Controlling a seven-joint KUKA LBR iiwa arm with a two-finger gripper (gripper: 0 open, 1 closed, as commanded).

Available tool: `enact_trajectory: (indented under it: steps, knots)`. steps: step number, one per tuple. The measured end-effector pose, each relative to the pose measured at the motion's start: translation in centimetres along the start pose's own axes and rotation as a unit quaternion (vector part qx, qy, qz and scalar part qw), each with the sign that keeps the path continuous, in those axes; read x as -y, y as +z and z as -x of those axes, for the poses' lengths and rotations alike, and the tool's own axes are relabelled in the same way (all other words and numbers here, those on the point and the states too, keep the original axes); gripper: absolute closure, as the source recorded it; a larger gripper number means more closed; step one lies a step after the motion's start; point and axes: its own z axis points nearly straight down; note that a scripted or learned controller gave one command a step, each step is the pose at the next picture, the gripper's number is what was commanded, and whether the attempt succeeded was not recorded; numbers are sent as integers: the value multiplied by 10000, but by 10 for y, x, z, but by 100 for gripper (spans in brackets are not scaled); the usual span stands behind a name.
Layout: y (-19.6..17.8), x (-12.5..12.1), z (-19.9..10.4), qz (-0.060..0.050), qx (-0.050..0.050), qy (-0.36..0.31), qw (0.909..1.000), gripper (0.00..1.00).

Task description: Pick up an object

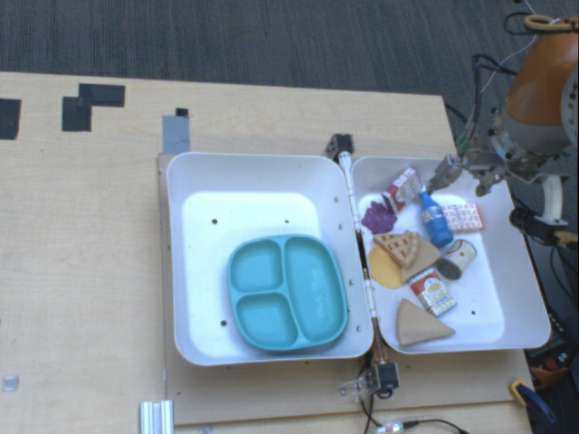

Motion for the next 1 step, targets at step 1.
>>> enact_trajectory:
  steps: [1]
  knots:
    - [106, 24, -14, 39, 10, 5, 10000, 0]
